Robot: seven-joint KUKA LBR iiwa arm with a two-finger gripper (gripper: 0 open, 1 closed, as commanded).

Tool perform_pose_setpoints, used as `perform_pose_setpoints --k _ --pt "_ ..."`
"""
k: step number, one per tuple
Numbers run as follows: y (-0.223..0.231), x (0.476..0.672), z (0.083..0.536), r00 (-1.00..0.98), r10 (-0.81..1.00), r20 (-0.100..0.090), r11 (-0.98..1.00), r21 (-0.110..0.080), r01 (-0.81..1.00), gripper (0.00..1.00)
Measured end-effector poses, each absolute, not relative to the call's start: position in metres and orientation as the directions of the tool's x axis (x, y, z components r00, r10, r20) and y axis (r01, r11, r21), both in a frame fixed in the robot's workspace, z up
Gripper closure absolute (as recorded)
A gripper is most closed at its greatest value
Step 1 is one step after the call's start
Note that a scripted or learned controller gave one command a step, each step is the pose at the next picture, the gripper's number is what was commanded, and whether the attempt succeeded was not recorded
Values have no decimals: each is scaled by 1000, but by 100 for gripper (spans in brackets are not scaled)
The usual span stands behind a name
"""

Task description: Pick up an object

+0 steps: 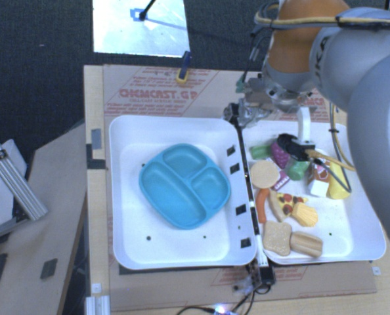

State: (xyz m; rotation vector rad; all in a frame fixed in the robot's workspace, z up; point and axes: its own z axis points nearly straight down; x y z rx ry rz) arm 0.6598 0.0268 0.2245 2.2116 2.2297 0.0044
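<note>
Plate [184,185] in left bin [126,241]; toys [290,205] in right bin [362,241].

Grey arm [362,77], orange band, yellow cable.

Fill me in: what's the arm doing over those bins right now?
The KUKA arm reaches in from the right, its gripper hovering above the far edge where the two bins meet. Nothing is visibly held. The left bin holds a blue divided plate; the right bin holds a pile of toy food, untouched.

Hand [251,113] over bins' divider; blue plate [184,185] left bin; toy food [289,205] right.
</note>
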Motion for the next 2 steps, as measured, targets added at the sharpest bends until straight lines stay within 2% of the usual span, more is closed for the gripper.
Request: perform_pose_setpoints --k 1,2 --pt "31 649 217 -5 1000 0 5 0 1000 100" --pt "15 646 228 0 1000 0 0 2 1000 100"
